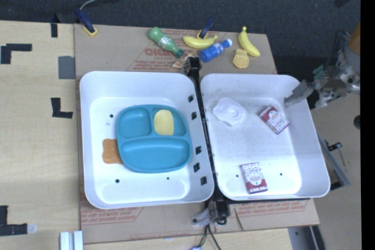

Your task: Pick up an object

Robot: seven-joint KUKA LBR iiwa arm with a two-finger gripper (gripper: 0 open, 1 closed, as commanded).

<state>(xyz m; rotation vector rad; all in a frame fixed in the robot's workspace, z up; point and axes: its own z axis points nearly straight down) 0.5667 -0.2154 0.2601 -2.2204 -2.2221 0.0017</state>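
The right bin (304, 184) holds a crumpled clear plastic piece (228, 111), a small red box (273, 119) near its right wall and a second red box (254, 177) near its front. My gripper (304, 98) hangs at the bin's upper right rim, up and to the right of the first red box. It looks open, with nothing between its fingers. In the left bin (94, 91) a blue divided plate (153, 146) carries a yellow oval piece (164, 122). A tan piece (109, 151) lies at the plate's left edge.
Behind the bins on the cardboard lie a green bottle (165, 41), a banana (199, 41), a blue bottle (215, 50), a second banana (249, 43) and a yellow block (240, 58). A black divider (202, 126) runs between the bins.
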